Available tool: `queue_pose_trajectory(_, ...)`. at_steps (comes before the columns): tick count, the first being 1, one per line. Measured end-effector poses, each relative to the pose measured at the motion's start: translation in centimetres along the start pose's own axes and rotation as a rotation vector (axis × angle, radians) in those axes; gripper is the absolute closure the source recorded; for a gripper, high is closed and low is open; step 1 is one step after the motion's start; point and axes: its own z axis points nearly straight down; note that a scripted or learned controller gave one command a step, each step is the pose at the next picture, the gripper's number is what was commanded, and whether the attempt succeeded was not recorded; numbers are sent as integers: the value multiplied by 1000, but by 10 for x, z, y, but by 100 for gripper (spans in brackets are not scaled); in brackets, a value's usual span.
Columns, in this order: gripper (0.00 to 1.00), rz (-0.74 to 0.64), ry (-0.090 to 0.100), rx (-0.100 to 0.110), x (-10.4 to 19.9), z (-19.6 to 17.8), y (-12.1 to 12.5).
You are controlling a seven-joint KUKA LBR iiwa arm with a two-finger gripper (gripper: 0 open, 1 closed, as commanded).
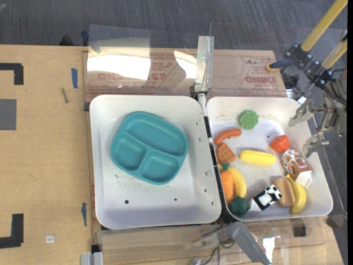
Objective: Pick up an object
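The right white bin [325,203] holds several toy foods. A green bumpy ball [248,119] lies at the back, with a red-orange sausage [228,134] and a waffle piece [225,153] to its left. A yellow corn cob [257,158] sits mid-bin, a red tomato [279,143] and a cake slice [295,164] to its right. Along the front lie a carrot [226,184], a banana [238,181], a dark green piece [239,205], a black-and-white block [266,197], a bread roll [284,191] and a second banana [299,196].
The left white bin [102,164] carries a teal divided plate [149,147]. Clear panels and a metal upright [205,65] stand behind the bins. Yellow bars [326,20] and metal clamps [315,127] crowd the right bin's far right side. Brown board [38,148] lies left.
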Motion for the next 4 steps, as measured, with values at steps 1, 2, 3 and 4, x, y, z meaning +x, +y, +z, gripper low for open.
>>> queue_pose_trajectory(1, 0, -14, 8, -3, 7, 143, 12)
queue_pose_trajectory(2, 0, -15, -6, 3, 18, 151, 20)
queue_pose_trajectory(3, 0, 78, -9, -2, 26, 150, 91)
queue_pose_trajectory(4, 0, -23, -8, 0, -59, 152, 82)
